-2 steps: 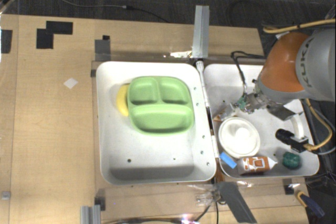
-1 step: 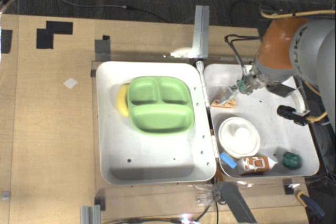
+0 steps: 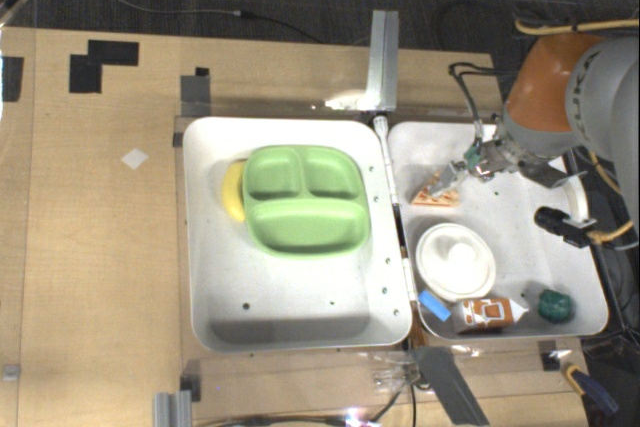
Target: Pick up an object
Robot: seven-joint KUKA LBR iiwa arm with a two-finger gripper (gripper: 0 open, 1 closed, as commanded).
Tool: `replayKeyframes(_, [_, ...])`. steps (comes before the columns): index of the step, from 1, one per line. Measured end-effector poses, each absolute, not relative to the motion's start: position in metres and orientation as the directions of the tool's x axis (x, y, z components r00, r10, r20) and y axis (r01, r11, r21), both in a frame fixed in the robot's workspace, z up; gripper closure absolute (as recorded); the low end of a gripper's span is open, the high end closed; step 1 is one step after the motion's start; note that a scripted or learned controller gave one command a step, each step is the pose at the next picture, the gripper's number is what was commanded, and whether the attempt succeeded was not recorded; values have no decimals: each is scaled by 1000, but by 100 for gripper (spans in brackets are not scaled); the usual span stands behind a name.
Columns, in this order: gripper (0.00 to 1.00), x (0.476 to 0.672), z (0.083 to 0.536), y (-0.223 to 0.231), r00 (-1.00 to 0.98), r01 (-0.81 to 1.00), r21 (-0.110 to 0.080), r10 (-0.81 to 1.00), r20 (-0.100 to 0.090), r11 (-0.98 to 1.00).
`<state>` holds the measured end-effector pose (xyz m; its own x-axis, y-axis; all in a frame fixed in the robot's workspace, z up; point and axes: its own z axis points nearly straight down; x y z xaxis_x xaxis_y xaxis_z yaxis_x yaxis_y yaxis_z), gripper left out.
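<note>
The gripper (image 3: 462, 169) hung low in the upper part of the right bin (image 3: 592, 307), its tip just above and beside a pizza slice toy (image 3: 436, 194); whether it was clenched or released could not be told. Below the slice sat a white bowl (image 3: 456, 260), then a blue block (image 3: 433, 306), a small brown carton (image 3: 487, 313) and a dark green object (image 3: 555, 305) along the near wall. The left bin (image 3: 215, 295) held a green divided plate (image 3: 304, 198) overlapping a yellow banana (image 3: 232, 193).

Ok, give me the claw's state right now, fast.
Claw: low in the right bin, right by the pizza slice toy; open or shut cannot be told.
</note>
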<state>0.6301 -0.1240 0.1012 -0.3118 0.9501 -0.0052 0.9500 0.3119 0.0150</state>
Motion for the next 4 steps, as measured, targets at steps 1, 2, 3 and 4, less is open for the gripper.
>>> replayKeyframes(1, [0, 652, 97, -100, -373, 928, 20, 928, -13, 373])
replayKeyframes(2, [0, 662, 97, -93, -429, 903, 13, 903, -12, 430])
replayKeyframes(3, [0, 649, 97, -94, -351, 936, 26, 936, -14, 352])
replayKeyframes(4, [0, 670, 95, -96, -439, 898, -5, 898, 2, 439])
